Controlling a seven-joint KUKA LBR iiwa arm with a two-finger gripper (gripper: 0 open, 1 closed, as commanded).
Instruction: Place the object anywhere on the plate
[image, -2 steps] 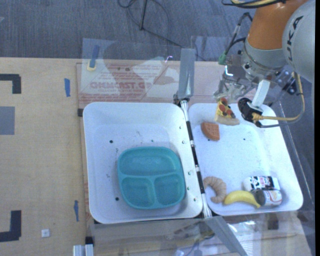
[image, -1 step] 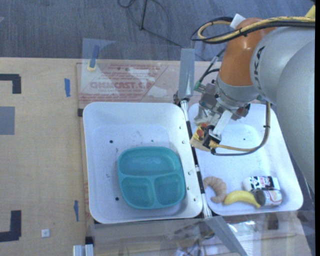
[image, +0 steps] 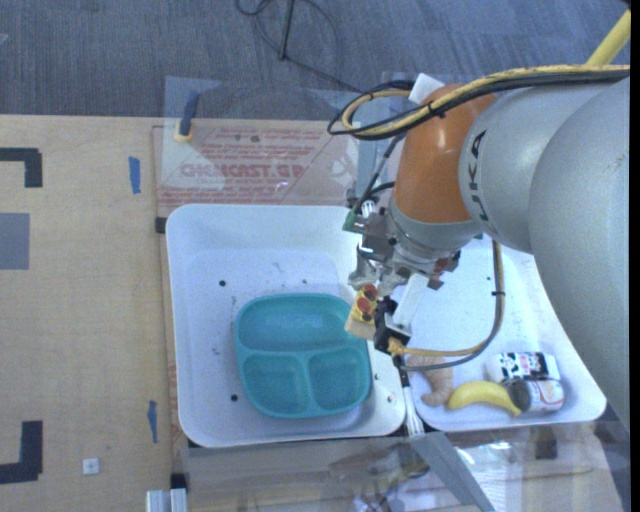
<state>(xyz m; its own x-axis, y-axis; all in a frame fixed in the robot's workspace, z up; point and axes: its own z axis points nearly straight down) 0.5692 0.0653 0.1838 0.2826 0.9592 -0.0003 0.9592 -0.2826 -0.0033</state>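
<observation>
Wooden bench (image: 80, 330), two white bins; the left bin (image: 190, 300) holds a teal divided plate (image: 300, 355). From above, the gripper (image: 375, 305) hangs at the plate's right edge, clamped on a small yellow-and-red object (image: 362, 310) — not yet set down, so placing remains.

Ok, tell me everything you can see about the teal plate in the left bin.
The plate is teal, looks like smooth plastic, and has a rounded rectangular shape with a raised rim. Ridges split it into three compartments: one wide one along the far side and two smaller ones nearer the camera. It lies flat and upright on the floor of the left bin, toward its near right corner. Nothing lies in its compartments. The pincer hangs at its far right corner with a small yellow object.
</observation>
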